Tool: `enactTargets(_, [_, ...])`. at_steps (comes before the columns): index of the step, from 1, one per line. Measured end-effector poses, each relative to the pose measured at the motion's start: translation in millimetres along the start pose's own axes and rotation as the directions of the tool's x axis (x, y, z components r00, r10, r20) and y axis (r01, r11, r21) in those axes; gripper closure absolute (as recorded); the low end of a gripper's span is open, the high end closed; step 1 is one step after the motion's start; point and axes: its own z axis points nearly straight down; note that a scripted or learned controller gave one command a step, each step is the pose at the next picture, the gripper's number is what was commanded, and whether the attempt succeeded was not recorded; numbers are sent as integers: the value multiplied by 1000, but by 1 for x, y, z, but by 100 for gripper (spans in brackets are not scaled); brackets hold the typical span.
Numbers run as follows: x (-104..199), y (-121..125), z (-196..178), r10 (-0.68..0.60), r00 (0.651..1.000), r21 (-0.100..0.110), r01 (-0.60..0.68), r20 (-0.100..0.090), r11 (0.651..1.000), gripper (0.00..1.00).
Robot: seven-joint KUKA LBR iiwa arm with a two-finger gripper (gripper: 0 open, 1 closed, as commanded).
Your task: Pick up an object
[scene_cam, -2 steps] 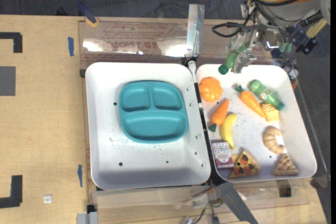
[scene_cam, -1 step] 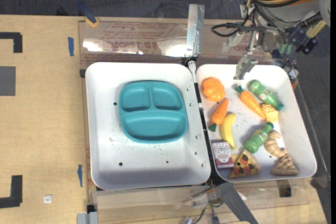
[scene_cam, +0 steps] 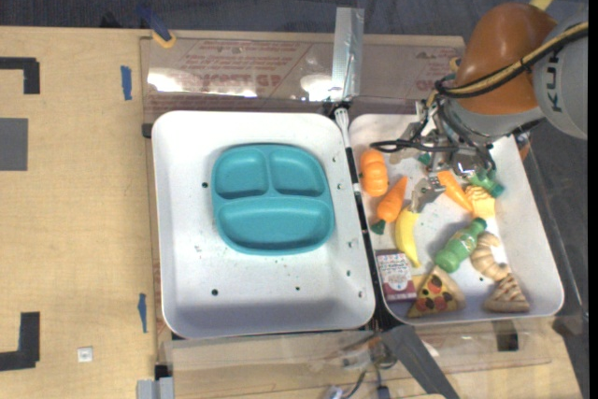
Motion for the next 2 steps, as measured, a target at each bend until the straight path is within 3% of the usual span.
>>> enactTargets(1, [46,-51,28,76,997,1,-76,-1,997,0])
enactTargets(2, [42,-50,13,72,997,3,-73,13,997,100])
